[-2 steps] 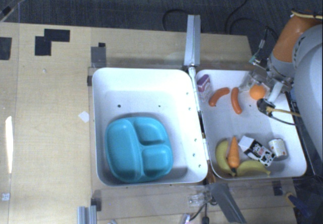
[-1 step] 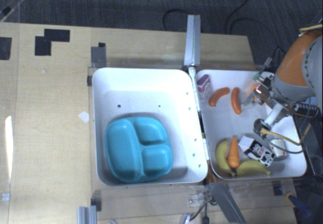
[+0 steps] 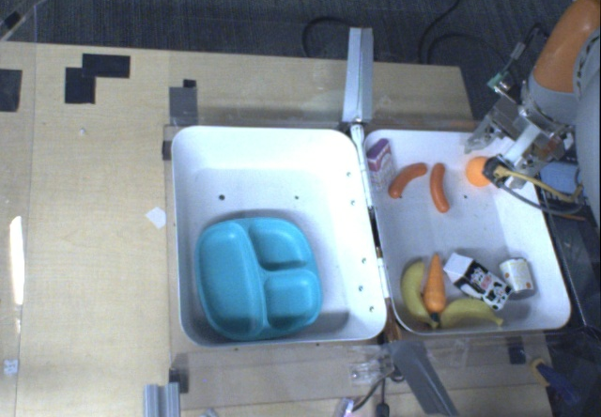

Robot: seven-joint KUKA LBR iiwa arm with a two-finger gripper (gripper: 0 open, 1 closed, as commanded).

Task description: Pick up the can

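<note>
A small silver can [image 3: 517,276] lies on its side near the front right corner of the right bin [image 3: 540,227]. My gripper [image 3: 488,145] hangs over that bin's far right edge, well behind the can and apart from it. An orange ball [image 3: 478,172] sits just below the gripper, close to it. Nothing shows between the gripper's tips.
The right bin also holds a purple and white carton [image 3: 378,157] against its left wall, two sausages [image 3: 408,179] [image 3: 439,188], two bananas [image 3: 414,289], a carrot [image 3: 434,284] and a white and black box [image 3: 477,278] beside the can. A blue divided tray [image 3: 256,276] lies in the left bin [image 3: 235,162].
</note>
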